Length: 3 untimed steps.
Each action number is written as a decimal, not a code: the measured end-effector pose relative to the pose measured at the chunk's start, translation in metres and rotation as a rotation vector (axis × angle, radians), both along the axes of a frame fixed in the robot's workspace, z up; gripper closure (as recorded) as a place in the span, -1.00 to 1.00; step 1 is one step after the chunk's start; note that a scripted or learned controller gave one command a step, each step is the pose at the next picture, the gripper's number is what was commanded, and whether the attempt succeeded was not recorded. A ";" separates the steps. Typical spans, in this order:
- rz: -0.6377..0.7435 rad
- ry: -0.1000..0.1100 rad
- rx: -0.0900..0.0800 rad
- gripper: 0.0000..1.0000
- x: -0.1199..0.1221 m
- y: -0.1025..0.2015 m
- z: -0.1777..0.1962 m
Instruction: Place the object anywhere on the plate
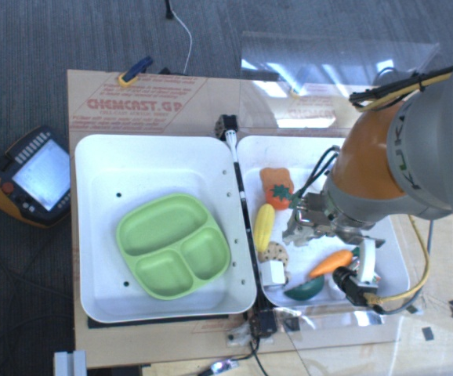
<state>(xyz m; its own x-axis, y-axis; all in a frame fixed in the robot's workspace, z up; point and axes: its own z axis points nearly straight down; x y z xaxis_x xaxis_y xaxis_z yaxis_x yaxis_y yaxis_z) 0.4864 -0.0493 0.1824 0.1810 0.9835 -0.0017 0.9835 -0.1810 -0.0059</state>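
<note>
A light green plate with three compartments lies in the left bin, nothing on it. The right bin holds several toy foods: an orange block, a yellow corn cob, a brown spotted cookie, a small white piece, a carrot and a dark green piece. My gripper hangs low over the middle of the right bin, just right of the corn and above the carrot. The arm's orange band and wrist hide the bin's right half.
A teach pendant lies on the floor left of the bench. A black post stands at the top of the wall between the bins. Cables loop around the wrist near the right bin's front corner.
</note>
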 end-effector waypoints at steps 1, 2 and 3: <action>0.163 -0.002 -0.001 1.00 -0.003 0.042 0.027; 0.065 -0.002 0.000 1.00 -0.004 0.109 0.052; -0.222 0.004 -0.003 1.00 -0.005 0.133 0.025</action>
